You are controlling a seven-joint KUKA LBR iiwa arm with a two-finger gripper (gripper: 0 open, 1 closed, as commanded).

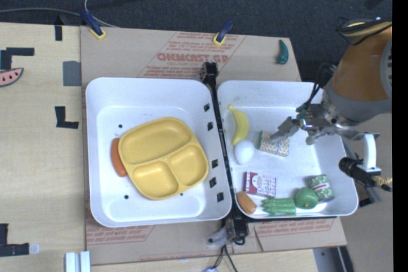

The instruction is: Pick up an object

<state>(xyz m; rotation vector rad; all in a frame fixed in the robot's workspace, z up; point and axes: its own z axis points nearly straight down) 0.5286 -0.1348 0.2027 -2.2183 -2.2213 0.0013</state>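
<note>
Along the near wall of the right bin [349,207] sit one orange piece [245,202], one red-and-white carton [261,185], one green pepper-like toy [279,206], one green apple [306,198] and one green-labelled packet [322,188], crowded together. Farther in lie one white egg [243,152] and one banana [240,125] by the dividing wall, with bare floor toward the far right corner. The pincer [280,135] hangs just over one patterned packet [274,146]; whether its grip is wide or narrow, I cannot tell. The left bin [102,99] carries one yellow divided tray [163,157] over an orange sausage [117,157].
</note>
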